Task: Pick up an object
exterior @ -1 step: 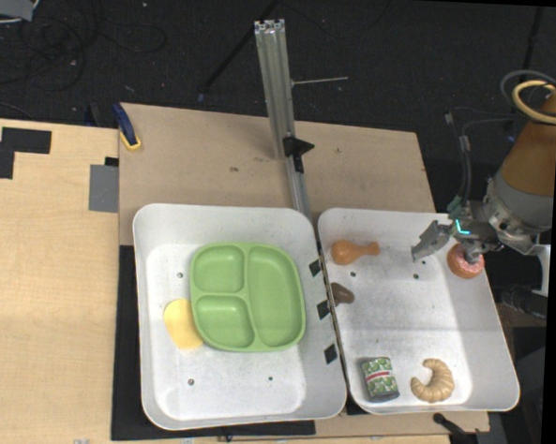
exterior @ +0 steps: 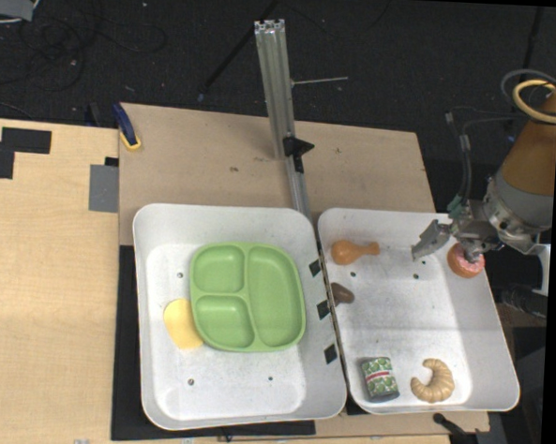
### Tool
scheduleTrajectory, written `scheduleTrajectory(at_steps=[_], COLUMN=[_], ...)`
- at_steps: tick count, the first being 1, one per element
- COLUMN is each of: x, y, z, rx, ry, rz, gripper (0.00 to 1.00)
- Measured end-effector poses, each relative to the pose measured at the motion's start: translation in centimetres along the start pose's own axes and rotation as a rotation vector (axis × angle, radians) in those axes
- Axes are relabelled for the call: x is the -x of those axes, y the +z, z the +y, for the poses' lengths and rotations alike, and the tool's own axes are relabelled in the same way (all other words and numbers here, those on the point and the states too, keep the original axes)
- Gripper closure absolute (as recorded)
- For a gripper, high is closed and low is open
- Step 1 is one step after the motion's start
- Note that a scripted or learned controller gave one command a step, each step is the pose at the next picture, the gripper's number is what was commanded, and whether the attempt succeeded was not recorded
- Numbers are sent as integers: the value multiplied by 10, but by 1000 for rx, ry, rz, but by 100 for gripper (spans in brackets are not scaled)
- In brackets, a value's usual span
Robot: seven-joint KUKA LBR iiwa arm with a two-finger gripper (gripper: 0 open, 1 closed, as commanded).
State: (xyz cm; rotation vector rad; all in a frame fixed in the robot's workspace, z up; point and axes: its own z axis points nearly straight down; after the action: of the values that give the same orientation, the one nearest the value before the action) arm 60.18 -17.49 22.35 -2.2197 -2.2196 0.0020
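Scanning left to right: lemon (exterior: 182,324), green tray (exterior: 248,295), then drumstick (exterior: 353,252), can (exterior: 378,378), croissant (exterior: 435,380). At right the end effector (exterior: 449,239) hovers, spread wide and holding nothing, beside a pink ball (exterior: 465,262). Approach step; next, descend over the ball.

The hand (exterior: 443,238) is hanging over the right bin's (exterior: 400,299) far edge, an orange-red ball (exterior: 466,262) just beside it. A croissant (exterior: 435,380) and can (exterior: 378,378) are lying well below.

Fixed overhead camera, slanting down on both bins (exterior: 155,387)
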Motion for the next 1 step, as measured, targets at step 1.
scheduleTrajectory(at_steps=[1], x=[-3], y=[60], z=[-8], rx=[-5], ry=[0], rz=[1], gripper=[0])
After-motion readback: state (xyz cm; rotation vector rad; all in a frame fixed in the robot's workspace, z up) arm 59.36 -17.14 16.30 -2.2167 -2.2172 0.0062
